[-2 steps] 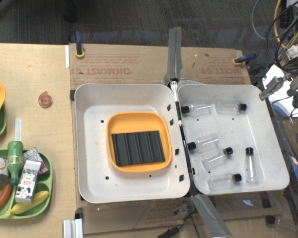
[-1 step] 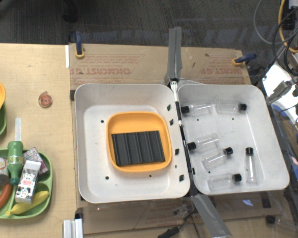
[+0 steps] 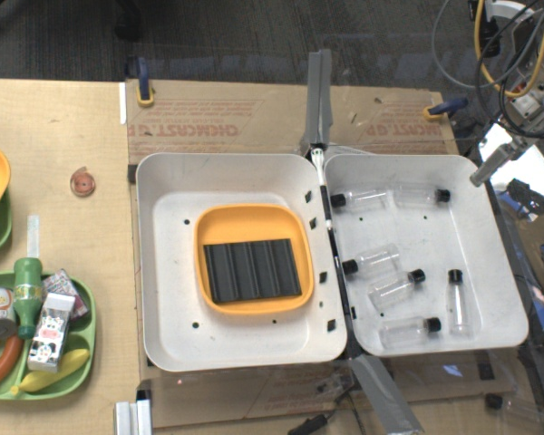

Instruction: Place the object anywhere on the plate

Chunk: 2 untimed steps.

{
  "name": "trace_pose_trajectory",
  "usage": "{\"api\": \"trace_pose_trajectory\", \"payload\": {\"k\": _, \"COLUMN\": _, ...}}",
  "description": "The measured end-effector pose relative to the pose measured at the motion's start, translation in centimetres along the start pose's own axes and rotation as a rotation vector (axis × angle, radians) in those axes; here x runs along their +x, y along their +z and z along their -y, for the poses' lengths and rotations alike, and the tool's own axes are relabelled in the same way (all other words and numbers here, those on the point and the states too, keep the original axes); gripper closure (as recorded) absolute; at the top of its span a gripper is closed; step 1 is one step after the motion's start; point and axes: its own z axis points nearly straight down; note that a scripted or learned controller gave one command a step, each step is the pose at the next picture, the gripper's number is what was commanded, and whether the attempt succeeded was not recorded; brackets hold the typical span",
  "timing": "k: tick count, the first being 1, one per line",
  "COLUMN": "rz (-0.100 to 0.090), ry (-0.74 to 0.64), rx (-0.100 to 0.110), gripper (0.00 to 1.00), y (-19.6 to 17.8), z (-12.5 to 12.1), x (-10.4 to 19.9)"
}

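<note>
Camera view: nearest on the tabletop (image 3: 54,134), at the left, sat a green tray (image 3: 77,352) of toy food. The left bin (image 3: 163,261) held the orange plate (image 3: 254,214), flat in the middle with a dark ridged insert (image 3: 254,270) on it. The right bin (image 3: 494,261), touching it along the shared edge, held six clear black-capped vials, all apart from the plate. One vial (image 3: 403,333) lay nearest, then one (image 3: 455,302) to its right, two (image 3: 392,290) (image 3: 372,261) near the middle, and two (image 3: 361,198) (image 3: 419,195) by the far wall. A grey slanted bar (image 3: 496,163) stood by the right bin's far right corner. I cannot tell whether the hand was open or closed. Beyond lay printed cardboard (image 3: 199,120).
</note>
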Motion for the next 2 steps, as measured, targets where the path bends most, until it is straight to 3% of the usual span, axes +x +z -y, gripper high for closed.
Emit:
{"api": "trace_pose_trajectory", "payload": {"k": 1, "rz": -0.003, "ry": -0.326, "rx": -0.001, "gripper": 0.0, "y": 1.1, "z": 0.2, "x": -0.2}}
{"api": "trace_pose_trajectory", "payload": {"k": 2, "rz": -0.002, "ry": -0.444, "rx": -0.001, "gripper": 0.0, "y": -2.3, "z": 0.0, "x": 0.3}}
